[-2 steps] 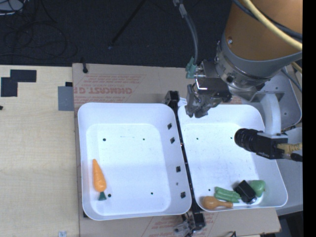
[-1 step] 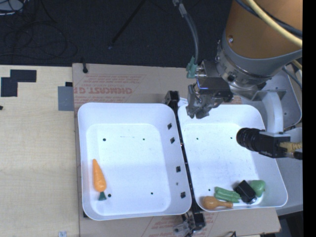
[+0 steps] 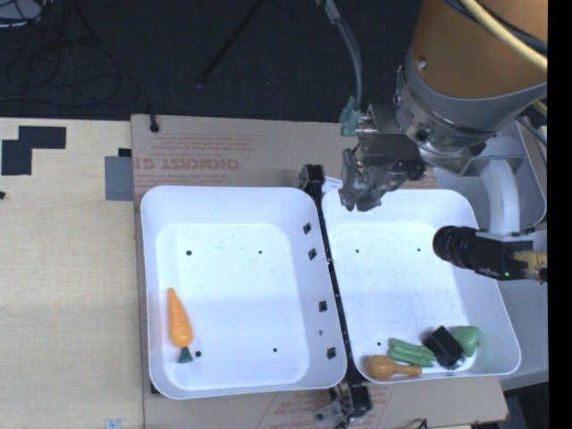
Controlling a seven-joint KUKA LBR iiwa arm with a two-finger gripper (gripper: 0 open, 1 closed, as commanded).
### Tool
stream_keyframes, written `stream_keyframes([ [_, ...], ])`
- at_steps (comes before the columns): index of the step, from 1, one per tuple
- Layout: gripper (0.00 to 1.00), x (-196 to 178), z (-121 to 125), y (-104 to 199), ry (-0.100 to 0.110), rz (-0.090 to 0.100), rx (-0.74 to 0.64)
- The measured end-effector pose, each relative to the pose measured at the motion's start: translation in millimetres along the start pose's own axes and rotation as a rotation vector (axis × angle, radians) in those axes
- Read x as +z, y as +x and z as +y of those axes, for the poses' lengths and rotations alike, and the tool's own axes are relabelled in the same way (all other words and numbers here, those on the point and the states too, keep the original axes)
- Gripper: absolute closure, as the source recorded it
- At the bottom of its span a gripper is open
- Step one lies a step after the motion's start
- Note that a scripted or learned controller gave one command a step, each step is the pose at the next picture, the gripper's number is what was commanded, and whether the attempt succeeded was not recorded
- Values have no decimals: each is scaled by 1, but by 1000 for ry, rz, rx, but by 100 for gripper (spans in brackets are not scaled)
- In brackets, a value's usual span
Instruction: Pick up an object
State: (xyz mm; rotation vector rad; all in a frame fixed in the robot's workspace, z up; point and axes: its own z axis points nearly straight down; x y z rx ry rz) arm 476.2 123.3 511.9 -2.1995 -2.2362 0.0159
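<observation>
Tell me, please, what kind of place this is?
Probably a robotics lab bench set up for grasping tests: a robot arm hangs over two white bins, toy items such as a carrot lie inside, and loose cables run behind.

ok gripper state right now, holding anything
gripper: over the top left corner of the right bin; nothing visible in it; open or shut cannot be told.

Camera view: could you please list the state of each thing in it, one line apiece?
pincer: above the far left corner of the right bin, holding nothing visible.
carrot: lying flat, left bin, near its left wall.
right bin: holds a cluster at its near edge.
green pod: lying beside the black block.
orange pear-shaped toy: lying against the near wall.
</observation>
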Motion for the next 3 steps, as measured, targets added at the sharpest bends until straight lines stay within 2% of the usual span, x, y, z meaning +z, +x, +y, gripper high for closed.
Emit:
stream_keyframes([
  [1, 100, -9, 0, 1, 4, -1, -6],
  [2, 100, -26, 0, 75, -8, 5, 9],
  [3, 100, -25, 40, 35, -8, 1, 21],
])
